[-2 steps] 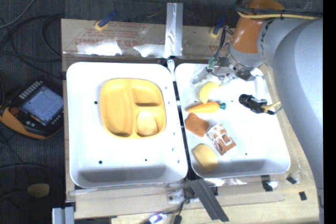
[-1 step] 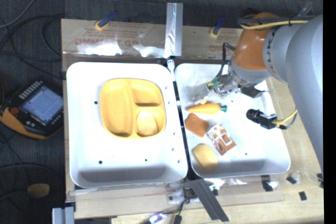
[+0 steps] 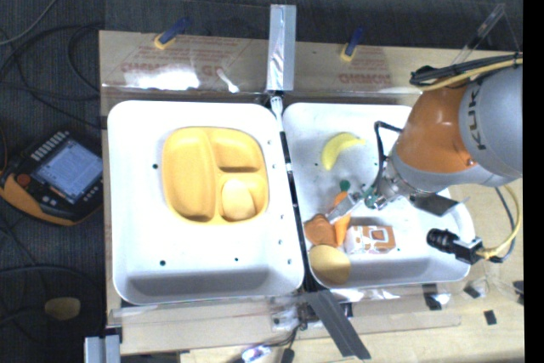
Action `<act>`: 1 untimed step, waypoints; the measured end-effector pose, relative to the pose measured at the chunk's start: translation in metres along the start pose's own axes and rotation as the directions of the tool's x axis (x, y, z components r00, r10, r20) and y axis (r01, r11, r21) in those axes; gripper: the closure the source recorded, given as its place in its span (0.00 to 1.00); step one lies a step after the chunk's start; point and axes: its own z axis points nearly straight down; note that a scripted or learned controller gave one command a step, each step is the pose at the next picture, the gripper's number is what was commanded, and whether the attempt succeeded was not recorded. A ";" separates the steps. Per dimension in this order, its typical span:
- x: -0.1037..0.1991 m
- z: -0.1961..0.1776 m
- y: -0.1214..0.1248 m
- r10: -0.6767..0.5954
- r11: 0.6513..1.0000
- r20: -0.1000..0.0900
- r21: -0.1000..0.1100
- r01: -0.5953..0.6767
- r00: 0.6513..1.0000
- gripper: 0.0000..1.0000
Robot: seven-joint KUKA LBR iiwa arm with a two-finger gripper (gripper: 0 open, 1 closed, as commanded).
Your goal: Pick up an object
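Small orange carrot-shaped toy (image 3: 340, 202) lies mid-left in the right white bin (image 3: 297, 140), just beside the gripper (image 3: 371, 199), whose state I cannot tell. It looks light, stiff and slick; its slim middle seems best to grasp.

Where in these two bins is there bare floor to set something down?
Left bin: bare floor below the yellow tray and along its left wall. Right bin: a bare strip above the banana. Its lower left is crowded around the gripper.
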 end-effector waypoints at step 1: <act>0.000 -0.012 0.004 0.000 1.000 0.002 -0.009 0.000 1.000 1.00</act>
